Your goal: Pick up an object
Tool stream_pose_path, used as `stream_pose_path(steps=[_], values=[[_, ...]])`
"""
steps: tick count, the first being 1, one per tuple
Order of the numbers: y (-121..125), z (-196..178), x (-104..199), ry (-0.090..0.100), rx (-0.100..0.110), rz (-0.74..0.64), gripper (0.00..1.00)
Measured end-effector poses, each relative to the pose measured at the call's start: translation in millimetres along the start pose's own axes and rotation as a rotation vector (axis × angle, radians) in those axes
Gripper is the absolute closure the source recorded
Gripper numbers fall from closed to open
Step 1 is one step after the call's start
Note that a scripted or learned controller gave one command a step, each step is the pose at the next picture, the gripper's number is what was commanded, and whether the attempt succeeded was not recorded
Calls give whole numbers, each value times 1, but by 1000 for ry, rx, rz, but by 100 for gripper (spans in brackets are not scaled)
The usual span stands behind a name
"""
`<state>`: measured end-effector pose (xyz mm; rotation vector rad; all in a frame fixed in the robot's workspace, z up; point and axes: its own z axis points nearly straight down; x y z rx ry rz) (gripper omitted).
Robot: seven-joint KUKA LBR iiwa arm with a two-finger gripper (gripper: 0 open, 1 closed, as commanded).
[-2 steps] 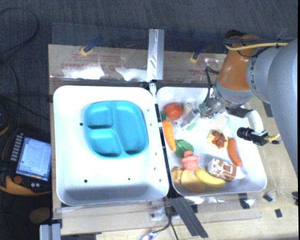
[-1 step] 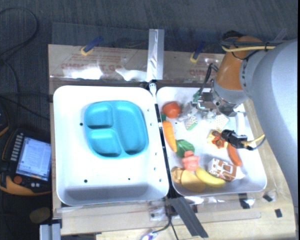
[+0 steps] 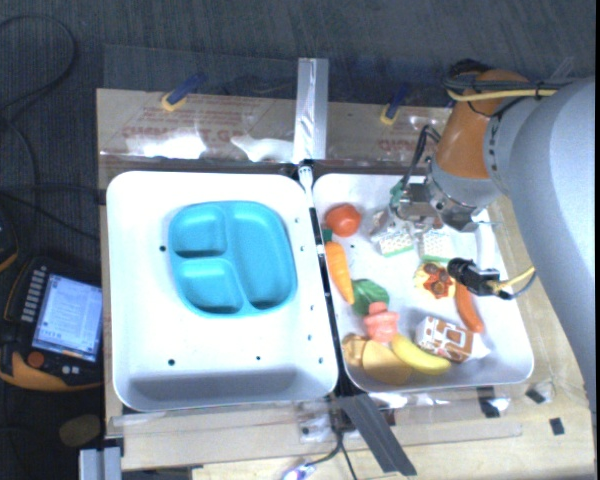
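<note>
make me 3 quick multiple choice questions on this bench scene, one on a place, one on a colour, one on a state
1. Where is the divided tray?
A. left bin
B. right bin
C. on the floor

2. What colour is that tray?
A. red
B. blue
C. black

3. How does the banana lie?
A. standing upright
B. hanging from the arm
C. flat in the right bin

Answers:
1 A, the divided tray sits in the left bin.
2 B, it is plainly light blue.
3 C, the banana lies flat near the front of the right bin.
</note>
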<state>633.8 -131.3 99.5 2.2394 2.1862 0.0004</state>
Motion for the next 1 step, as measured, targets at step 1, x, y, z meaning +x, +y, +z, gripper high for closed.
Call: stream_pose_path(steps=[1], values=[[-33, -85, 70, 6, 10, -109, 100]])
